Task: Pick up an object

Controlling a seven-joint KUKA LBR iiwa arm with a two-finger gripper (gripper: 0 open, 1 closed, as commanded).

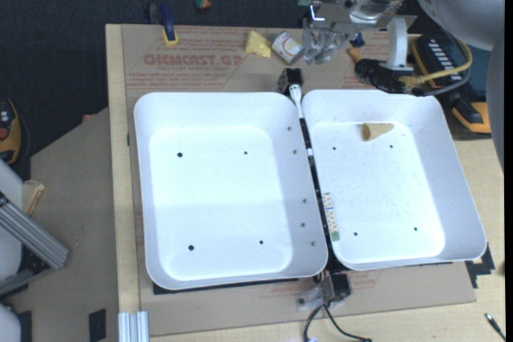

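So far, nothing appears to have been picked up; the tool [322, 44] is seen above the far rim of the right bin [449, 172], beyond the bin itself and over the brown board [200, 60] that lies on the counter [497, 196]; whether it is open or closed cannot be told, since its lower end is small and blurred against the clutter behind it, and no object can be made out in it. The one thing that could be picked, a small tan piece [375, 130], is seen inside the right bin, near its far wall and roughly midway along that wall; it lies flat on the white floor, apart from the walls and apart from the tool. The left bin [152, 172], touching the right bin along their shared edge, is judged to offer nothing to grasp; only dark dots are seen on its floor. Beyond the far rim of the right bin, a yellow scrap [258, 45] and a small white packet [286, 46] are seen on the board, just beside the tool.

The task is therefore judged to be at its start; what is left is the whole of it: the tool must be brought over the tan piece, lowered into the right bin, closed on the piece, and raised with it.
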